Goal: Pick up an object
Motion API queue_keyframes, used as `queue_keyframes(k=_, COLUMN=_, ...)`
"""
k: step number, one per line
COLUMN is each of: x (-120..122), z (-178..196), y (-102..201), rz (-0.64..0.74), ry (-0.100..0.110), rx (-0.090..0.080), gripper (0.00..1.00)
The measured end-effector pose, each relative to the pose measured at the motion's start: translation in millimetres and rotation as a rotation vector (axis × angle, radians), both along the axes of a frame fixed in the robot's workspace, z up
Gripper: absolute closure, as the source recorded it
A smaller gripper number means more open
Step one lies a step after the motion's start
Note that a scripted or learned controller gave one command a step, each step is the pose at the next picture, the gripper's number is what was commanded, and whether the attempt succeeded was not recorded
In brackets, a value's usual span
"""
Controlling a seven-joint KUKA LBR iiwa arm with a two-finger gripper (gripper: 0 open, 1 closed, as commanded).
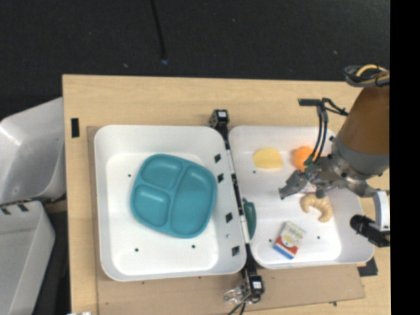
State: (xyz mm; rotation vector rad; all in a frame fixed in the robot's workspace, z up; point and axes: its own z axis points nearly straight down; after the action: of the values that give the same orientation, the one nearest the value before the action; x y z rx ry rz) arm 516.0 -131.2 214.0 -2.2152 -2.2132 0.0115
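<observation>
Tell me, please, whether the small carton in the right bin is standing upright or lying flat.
Lying flat. The small carton rests on the right bin floor with its broad printed face up, near the front edge, apart from the croissant.

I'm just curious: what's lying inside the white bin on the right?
In the right bin: a yellow piece, an orange ball, a croissant, a small carton. The arm covers the bin's far right.

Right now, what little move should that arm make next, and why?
Probably a short drop straight down: the tool hangs in the right bin just above the croissant, nearer than the orange ball or small carton.
</observation>
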Motion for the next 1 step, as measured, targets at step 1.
queue_keyframes(k=1, x=2.8, z=6.0, y=0.2, rz=0.003, ry=-0.012, rx=-0.002, gripper=0.00)
